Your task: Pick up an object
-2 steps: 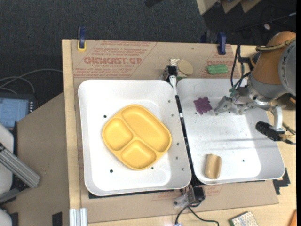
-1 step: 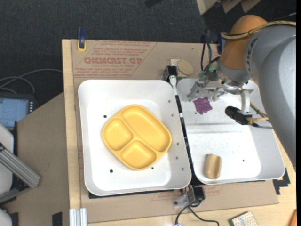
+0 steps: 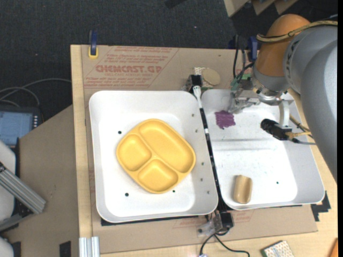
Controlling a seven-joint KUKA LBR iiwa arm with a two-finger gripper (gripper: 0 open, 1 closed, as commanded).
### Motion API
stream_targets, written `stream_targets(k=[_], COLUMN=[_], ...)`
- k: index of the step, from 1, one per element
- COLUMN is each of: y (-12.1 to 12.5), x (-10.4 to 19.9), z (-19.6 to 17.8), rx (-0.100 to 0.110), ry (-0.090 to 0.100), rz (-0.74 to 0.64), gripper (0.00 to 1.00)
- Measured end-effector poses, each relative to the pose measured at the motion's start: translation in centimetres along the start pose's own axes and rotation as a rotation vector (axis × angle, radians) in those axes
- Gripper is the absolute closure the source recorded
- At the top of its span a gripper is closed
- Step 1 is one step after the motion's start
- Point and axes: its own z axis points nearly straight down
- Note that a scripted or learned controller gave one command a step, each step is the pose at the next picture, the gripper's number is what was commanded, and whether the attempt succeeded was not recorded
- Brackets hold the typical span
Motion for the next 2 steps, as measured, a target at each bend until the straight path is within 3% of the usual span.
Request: stream_targets(k=[1,2], y=[0.0,-7.3], x=[0.0,-7.3], z=[0.1,1.2], rx=[0.002,0.015], ry=[0.0,0.001], rz=[-0.001,0.011], gripper=[0.0,0.0])
